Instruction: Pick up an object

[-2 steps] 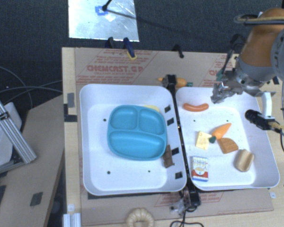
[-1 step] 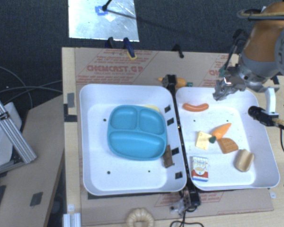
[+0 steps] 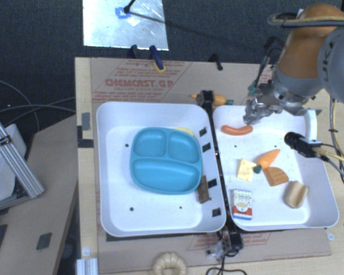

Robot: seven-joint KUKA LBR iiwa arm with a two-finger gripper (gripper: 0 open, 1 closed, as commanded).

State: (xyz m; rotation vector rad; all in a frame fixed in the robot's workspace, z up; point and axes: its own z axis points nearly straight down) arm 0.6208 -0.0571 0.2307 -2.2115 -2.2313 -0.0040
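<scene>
My gripper (image 3: 251,117) hangs over the back of the right bin (image 3: 321,213), just above and to the right of a red-orange sausage (image 3: 237,130) lying near the bin's back left corner. Nothing shows between its tips. Lower in that bin lie an orange carrot wedge (image 3: 269,157), a yellow cheese piece (image 3: 246,169), a brown bread slice (image 3: 276,176), a tan bread roll (image 3: 295,194) and a small red and white carton (image 3: 242,204).
The left bin (image 3: 112,211) holds a blue sectioned plate (image 3: 165,160), with a yellow thing (image 3: 184,130) peeking from behind it and a small brown thing (image 3: 203,192) at its right. An orange toy (image 3: 218,100) sits behind the bins' divider.
</scene>
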